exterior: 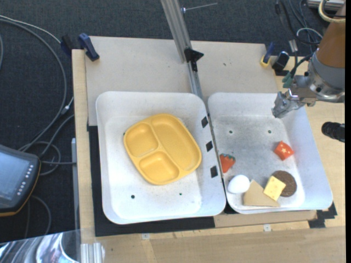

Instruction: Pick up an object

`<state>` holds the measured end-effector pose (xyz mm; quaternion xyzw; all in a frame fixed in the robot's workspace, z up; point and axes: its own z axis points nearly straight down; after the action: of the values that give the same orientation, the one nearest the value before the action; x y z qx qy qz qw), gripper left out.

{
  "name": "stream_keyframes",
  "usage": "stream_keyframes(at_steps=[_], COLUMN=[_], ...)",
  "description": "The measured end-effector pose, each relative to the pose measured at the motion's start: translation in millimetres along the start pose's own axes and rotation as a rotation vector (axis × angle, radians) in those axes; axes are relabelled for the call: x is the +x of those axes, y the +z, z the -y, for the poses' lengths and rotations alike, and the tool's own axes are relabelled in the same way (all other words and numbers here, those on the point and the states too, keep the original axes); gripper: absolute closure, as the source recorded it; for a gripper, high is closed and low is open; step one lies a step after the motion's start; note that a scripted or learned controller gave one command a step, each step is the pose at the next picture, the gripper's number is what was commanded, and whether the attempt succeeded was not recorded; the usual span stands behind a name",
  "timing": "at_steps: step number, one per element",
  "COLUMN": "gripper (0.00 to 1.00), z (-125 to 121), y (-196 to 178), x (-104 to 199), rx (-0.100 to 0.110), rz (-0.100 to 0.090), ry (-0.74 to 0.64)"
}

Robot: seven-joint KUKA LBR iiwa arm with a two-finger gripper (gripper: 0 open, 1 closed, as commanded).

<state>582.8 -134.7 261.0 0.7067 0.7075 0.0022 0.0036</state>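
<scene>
The gripper [281, 106] hangs over the far edge of the right bin [312, 147], whether open or closed impossible to tell, well apart from the toy food below. Nearest it, alone mid-bin, lies a small orange block [283, 150], likely light, rigid plastic and a little slick, best pinched across its flat sides from above

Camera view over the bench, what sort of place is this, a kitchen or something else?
Likely a robotics lab, not a kitchen: a robot arm reaches over two white bins, the food looks like toys, such as the strawberry, and loose cables and a handheld controller lie beside the bench.
</scene>
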Motion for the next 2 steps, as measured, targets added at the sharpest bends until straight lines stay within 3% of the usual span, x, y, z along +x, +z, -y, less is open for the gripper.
stream_keyframes(at_steps=[1, 2], gripper=[1.0, 1.0], z=[-1, -19], y=[5, 18], x=[57, 105], rx=[0.01, 0.008], rz=[-0.005, -0.004], ry=[-0.006, -0.005])
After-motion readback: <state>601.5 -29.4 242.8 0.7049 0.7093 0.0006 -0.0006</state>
